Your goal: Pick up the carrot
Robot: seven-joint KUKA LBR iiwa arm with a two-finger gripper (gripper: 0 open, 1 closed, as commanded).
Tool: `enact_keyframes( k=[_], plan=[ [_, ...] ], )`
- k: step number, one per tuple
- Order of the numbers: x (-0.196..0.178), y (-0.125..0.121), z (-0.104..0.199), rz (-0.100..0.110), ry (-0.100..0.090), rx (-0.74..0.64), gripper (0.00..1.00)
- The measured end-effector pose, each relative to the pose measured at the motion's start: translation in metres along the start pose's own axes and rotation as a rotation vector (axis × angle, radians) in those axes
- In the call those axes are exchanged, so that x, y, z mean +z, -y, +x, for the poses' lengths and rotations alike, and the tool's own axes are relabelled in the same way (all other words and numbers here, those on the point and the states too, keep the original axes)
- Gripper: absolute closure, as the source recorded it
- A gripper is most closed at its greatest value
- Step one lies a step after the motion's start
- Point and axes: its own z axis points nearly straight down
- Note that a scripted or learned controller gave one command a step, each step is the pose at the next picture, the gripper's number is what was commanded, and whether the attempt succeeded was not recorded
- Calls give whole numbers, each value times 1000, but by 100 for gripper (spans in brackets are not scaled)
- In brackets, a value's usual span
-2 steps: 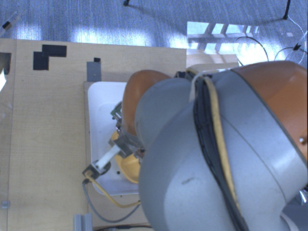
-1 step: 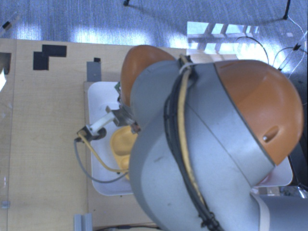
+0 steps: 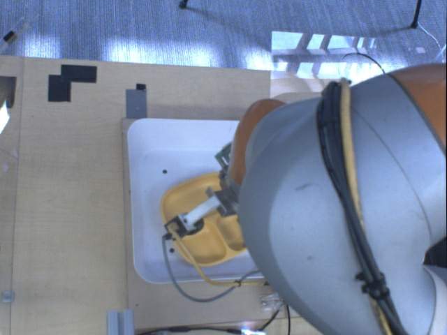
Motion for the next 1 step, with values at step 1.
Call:
enact_keyframes(
  k=[1],
  plan=[
    [9,-52,35,3,-6,-63,0]
  ],
)
